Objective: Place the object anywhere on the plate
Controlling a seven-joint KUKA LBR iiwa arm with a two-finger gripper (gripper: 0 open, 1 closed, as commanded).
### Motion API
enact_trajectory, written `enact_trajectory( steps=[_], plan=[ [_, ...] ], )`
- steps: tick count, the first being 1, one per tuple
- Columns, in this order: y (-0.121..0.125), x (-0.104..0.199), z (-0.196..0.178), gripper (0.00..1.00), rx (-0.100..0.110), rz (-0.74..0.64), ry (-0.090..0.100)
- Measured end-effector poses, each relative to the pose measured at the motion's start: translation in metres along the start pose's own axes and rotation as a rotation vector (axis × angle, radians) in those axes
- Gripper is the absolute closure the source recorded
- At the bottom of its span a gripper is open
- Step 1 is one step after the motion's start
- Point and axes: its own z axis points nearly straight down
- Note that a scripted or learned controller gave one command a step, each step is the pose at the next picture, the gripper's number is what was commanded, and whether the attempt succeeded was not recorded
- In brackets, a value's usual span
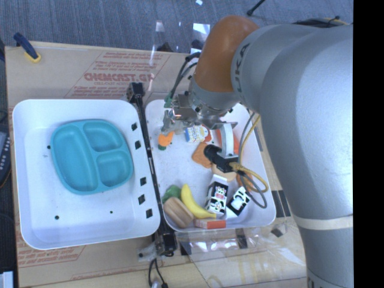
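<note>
A teal divided plate (91,155) lies in the left white bin (36,221). My gripper (170,122) hangs over the upper left part of the right bin (259,185), below the orange wrist band. A small orange toy carrot (165,140) lies on the bin floor right under the gripper tip. I cannot make out whether it is touched or held. The big grey arm hides the bin's right side.
The right bin also holds a banana (193,201), a bread roll (177,212), a green piece (172,192), two black-and-white cartons (217,197), an orange chip (201,154) and a blue-white item (193,134). A black divider (143,155) separates the bins.
</note>
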Motion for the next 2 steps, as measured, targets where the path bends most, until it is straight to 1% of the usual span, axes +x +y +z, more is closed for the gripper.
enact_trajectory(
  steps=[1, 2],
  plan=[
    [0.0013, 0.091, -0.0281, 1.0, -0.008, -0.117, 0.0],
    [0.0008, 0.0897, -0.0271, 0.0, -0.005, -0.115, -0.001]
  ],
)
